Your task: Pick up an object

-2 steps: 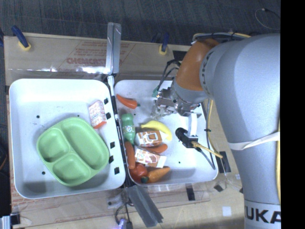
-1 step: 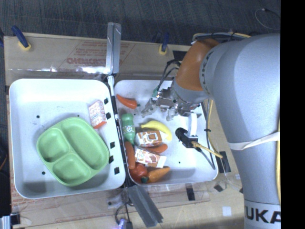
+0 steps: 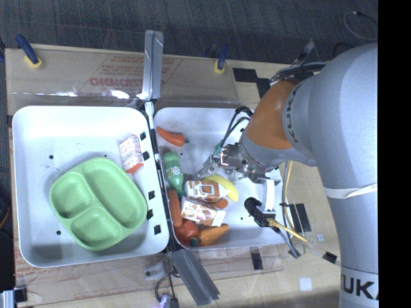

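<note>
Arm over right bin, food piled below.
Gripper (image 3: 221, 161) low in right bin (image 3: 192, 117), just by banana (image 3: 223, 186) & juice box (image 3: 202, 190); can't tell its grip. Green plate (image 3: 96, 201) + small box (image 3: 130, 153) in left bin (image 3: 38, 127).

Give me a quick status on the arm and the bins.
Tool low in the right bin, above the banana. Toy food heaped against the divider. Green plate and small carton in the left bin.
</note>
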`<action>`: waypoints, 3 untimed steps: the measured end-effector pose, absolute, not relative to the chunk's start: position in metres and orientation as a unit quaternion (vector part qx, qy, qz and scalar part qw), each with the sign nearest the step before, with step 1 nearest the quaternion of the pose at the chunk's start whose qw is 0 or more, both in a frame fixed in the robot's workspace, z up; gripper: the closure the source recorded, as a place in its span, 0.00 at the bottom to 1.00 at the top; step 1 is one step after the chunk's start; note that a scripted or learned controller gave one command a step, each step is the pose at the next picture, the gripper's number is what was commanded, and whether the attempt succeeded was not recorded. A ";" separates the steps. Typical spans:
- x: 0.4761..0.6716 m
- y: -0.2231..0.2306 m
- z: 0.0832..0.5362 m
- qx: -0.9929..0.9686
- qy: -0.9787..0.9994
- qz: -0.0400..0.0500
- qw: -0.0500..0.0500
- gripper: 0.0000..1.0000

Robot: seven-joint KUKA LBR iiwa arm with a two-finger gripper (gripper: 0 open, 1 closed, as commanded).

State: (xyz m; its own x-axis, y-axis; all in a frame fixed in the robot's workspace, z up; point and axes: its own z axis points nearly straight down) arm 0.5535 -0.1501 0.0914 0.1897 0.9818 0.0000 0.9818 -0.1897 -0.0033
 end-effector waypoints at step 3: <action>0.506 -0.179 0.091 -0.765 -0.644 0.001 0.001 0.00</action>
State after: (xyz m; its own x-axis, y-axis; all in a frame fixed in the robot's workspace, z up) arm 0.5063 -0.1787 0.0912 0.1704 0.9854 -0.0002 0.9854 -0.1704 -0.0028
